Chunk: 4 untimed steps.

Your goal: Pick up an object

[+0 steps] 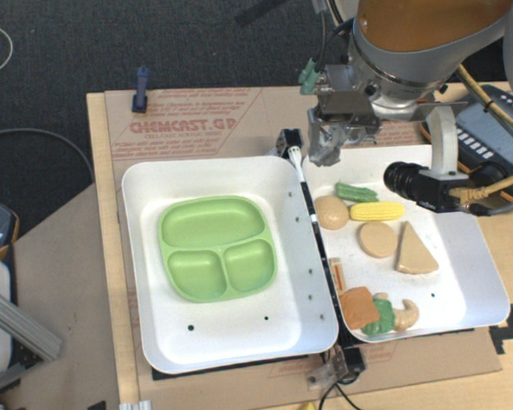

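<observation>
My claw (pixel 327 152) hangs over the far edge of the right bin (pixel 471 308), close to the divider where the two bins meet. I cannot tell how wide it stands, and I see nothing between its tips, so I take it as carrying nothing. The things I might lift all lie in that right bin: a green bean pod (pixel 356 192) and a yellow corn cob (pixel 376 211) nearest me, a round tan bun (pixel 331 212) against the divider, a flat tan disc (pixel 377 240), a tan wedge (pixel 414 252), and toward the near edge a heap of a brown slice (pixel 359 304), a green piece (pixel 383 318) and a pale curved piece (pixel 407 314). The left bin (pixel 147 250) bears only a green divided plate (pixel 217 248). My worry is crowding. The pod touches the cob and the bun sits just beside both, so a descent there could pinch two things, or nudge one aside and close on air. The bun hugs the divider wall, where one tip could strike the rim. The disc and wedge lie flat and low, easy to skate over. In the near heap the pieces overlap, and a grip might slip off a sloped top.
</observation>
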Each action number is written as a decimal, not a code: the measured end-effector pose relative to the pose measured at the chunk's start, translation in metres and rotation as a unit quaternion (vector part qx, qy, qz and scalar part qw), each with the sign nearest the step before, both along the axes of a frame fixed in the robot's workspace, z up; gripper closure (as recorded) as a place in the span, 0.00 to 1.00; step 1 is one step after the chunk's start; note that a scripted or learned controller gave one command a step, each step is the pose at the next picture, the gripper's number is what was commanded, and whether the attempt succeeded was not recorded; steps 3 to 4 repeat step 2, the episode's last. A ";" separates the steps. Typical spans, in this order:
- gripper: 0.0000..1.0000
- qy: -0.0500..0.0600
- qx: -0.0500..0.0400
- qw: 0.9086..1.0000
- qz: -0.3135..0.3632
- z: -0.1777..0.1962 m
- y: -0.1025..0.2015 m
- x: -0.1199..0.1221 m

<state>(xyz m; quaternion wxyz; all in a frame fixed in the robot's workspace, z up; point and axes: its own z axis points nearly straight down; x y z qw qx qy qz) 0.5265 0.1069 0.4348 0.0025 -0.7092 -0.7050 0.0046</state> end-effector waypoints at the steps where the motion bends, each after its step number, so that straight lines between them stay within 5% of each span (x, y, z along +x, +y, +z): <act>1: 1.00 0.001 0.001 1.000 0.006 -0.157 0.080 0.044; 2: 1.00 -0.001 0.001 1.000 0.005 -0.176 0.120 -0.002; 4: 1.00 -0.001 0.001 1.000 0.005 -0.176 0.120 -0.002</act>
